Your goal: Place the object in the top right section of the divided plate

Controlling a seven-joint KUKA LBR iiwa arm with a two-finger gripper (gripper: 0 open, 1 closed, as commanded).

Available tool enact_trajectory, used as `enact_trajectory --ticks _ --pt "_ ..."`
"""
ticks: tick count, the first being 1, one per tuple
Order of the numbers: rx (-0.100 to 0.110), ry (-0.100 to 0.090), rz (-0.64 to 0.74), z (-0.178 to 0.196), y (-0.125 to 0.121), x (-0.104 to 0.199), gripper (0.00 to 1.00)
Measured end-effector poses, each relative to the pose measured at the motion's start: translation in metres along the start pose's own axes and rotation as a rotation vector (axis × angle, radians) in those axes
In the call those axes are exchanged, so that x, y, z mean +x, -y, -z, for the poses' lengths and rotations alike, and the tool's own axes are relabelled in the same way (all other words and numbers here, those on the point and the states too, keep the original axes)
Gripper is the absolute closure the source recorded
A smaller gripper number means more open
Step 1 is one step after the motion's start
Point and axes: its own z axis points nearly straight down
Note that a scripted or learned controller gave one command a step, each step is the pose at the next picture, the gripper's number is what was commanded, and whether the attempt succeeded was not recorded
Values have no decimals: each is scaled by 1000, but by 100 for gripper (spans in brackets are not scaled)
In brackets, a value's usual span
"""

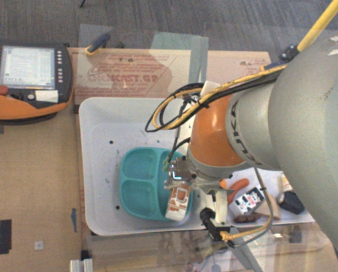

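A teal divided plate (139, 187) lies in the left white bin (98, 152); the arm covers its right part. My gripper (179, 177) hangs below the orange wrist band, over the plate's right edge. Just beneath it, a white packet with red print (178, 202) stands tilted at the plate's lower right rim. Whether the packet is in the gripper's grasp or resting on the plate I cannot tell, because the wrist hides where they meet.
The right bin holds an orange carrot-like piece (237, 184), a white item with black marks (250, 199), a brown piece (249, 219) and a black item (292, 203). A teach pendant (27, 78) sits at the left, beyond the bins.
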Motion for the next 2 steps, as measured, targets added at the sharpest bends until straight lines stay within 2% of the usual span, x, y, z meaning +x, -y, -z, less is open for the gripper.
enact_trajectory --ticks 1,2 --pt "-2 -3 78 -15 -17 -15 100" --pt "-2 1 -68 73 -65 10 100"
